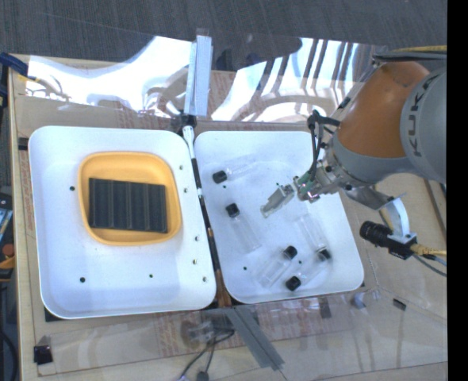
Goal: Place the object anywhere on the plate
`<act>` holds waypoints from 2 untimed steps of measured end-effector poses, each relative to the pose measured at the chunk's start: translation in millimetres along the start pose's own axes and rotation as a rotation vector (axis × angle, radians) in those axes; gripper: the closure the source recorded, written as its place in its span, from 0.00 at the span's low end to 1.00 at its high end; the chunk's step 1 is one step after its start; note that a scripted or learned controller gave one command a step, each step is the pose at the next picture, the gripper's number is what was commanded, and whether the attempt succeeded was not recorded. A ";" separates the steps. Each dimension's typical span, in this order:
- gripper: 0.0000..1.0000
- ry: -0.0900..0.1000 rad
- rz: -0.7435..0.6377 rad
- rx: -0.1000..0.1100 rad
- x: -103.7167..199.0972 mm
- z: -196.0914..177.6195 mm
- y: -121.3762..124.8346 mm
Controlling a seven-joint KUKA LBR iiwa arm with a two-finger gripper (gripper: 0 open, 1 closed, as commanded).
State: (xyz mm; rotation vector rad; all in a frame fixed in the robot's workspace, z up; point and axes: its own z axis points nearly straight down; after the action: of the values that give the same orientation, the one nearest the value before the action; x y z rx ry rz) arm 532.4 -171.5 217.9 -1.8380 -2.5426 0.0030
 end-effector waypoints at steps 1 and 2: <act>0.00 -0.001 -0.331 -0.001 19.3 -10.5 -14.1; 0.00 -0.001 -0.331 -0.001 19.0 -10.5 -14.3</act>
State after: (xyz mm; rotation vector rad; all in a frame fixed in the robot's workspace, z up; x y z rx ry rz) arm 512.8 -158.0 228.5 -1.3947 -2.8115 0.0015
